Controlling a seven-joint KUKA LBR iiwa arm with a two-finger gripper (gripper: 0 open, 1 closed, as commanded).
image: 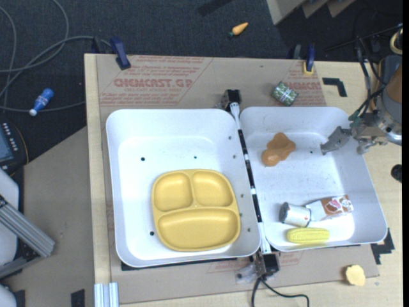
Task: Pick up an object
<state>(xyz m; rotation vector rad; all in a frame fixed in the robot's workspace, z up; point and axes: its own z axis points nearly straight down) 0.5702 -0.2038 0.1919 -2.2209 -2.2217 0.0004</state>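
Note:
In the right bin [358, 178], a brown-orange lump [278, 149] lies near the back left. Along the front lie a small white can on its side [295, 215], a red and white packet [332, 206] and a yellow corn cob [308, 235]. My gripper [350, 143] hangs over the bin's back right part, well to the right of the lump. Its two grey fingers [333, 141] stand apart, open, with nothing between them.
The left bin [128, 146] holds a yellow divided plate [195, 208]. A small green can [284, 93] lies on the bench behind the right bin. A yellow piece [354, 275] sits on the bench at the front right. Clamps grip the bench's back edge.

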